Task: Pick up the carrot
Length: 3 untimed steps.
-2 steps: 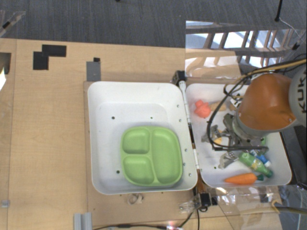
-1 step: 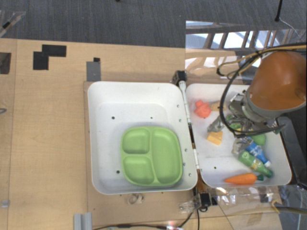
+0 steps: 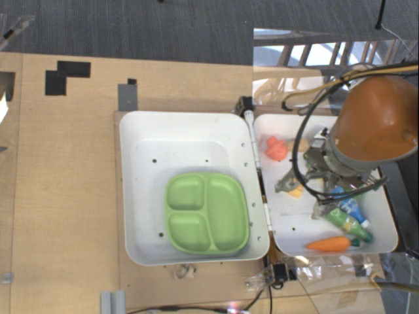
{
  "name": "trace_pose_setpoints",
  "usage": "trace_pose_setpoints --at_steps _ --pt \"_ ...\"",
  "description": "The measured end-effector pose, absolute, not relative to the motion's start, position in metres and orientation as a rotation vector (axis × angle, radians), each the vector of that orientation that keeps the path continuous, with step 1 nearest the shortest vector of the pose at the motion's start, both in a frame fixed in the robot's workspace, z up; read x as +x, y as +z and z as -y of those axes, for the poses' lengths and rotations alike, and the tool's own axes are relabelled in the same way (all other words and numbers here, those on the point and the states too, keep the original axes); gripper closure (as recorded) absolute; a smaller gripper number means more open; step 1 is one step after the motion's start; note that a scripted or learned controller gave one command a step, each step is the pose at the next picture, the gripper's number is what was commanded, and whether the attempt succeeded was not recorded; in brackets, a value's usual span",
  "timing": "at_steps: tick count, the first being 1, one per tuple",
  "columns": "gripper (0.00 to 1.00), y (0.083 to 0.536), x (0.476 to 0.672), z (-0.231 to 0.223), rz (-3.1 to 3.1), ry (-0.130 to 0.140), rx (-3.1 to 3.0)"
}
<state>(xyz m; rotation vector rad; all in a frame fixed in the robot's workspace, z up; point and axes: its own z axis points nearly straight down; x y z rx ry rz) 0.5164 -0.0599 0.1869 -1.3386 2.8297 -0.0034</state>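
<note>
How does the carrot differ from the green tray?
The carrot is orange, the tray green. The carrot is small and tapered; the tray is far larger, flat and split into three compartments. The carrot lies at the right bin's near edge, the tray in the left bin. Both rest in white bins.

Two white bins (image 3: 190,126) on the desk (image 3: 59,195). One green divided plate (image 3: 207,212). One carrot (image 3: 329,244). One pink-orange item (image 3: 277,148). One green bottle (image 3: 346,222). One blue item (image 3: 351,209).

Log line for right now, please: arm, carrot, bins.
arm: over right white bin | gripper: low in that bin | orange carrot: lying free near bin's front edge | green three-compartment plate: in left white bin
</note>
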Motion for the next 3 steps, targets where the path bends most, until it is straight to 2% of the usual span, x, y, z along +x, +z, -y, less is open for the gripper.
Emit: trace_pose_setpoints --at_steps 1,2,3 --pt "0.00 0.111 0.568 0.101 -2.655 -0.002 -1.665" --pt "0.00 0.089 0.563 0.094 -2.448 -0.012 -1.949" --pt "0.00 0.089 0.573 0.104 -2.496 -0.007 -1.887"
